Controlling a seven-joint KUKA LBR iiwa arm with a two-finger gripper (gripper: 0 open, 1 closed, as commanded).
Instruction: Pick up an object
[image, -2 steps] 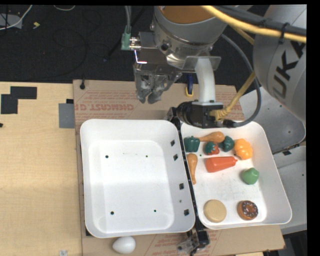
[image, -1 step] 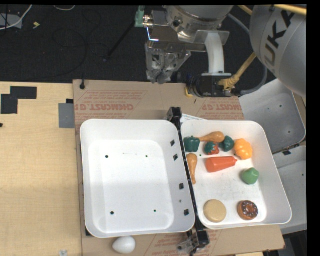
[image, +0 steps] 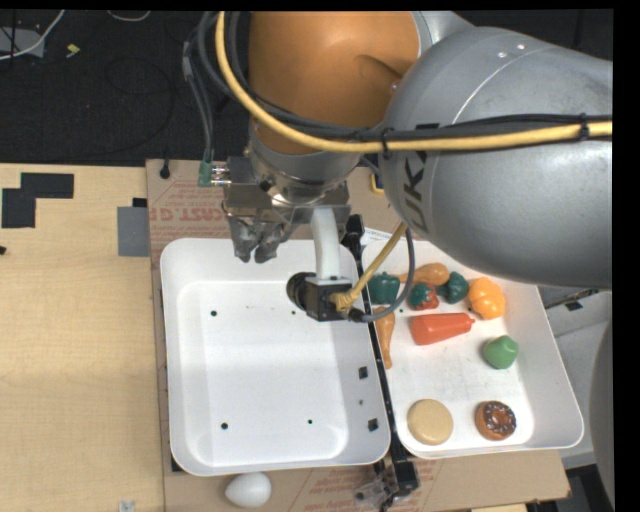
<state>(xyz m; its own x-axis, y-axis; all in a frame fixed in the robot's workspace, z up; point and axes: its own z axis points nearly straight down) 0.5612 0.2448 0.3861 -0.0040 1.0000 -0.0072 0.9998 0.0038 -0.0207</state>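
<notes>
1. On the pale wooden table (image: 70, 330) sit two shallow white plastic bins side by side, their inner rims meeting near the middle of the view.
2. The left white bin (image: 190, 400) has a bare floor marked by a few small dark dots.
3. The right white bin (image: 555, 400) holds the toys: an orange plastic carrot (image: 440, 327), a round green ball-like piece (image: 500, 351), a tan round biscuit-shaped disc (image: 431, 421), a brown sprinkled doughnut-shaped piece (image: 495, 420), a small orange-yellow pepper-like piece (image: 486, 297), a dark green piece (image: 456, 288), an orange lump (image: 433, 273) and a red and green strawberry-like piece (image: 422, 296).
4. A thin orange cone-shaped piece (image: 385, 340) lies along the seam between the bins.
5. The grey arm with its orange band (image: 330, 60) hangs over the far edge of the left bin; the two-finger gripper (image: 256, 248) points down there, and whether its jaws are spread or pressed together cannot be told.
6. A white egg-shaped object (image: 247, 490) rests on the brown board just outside the left bin's near rim.
</notes>
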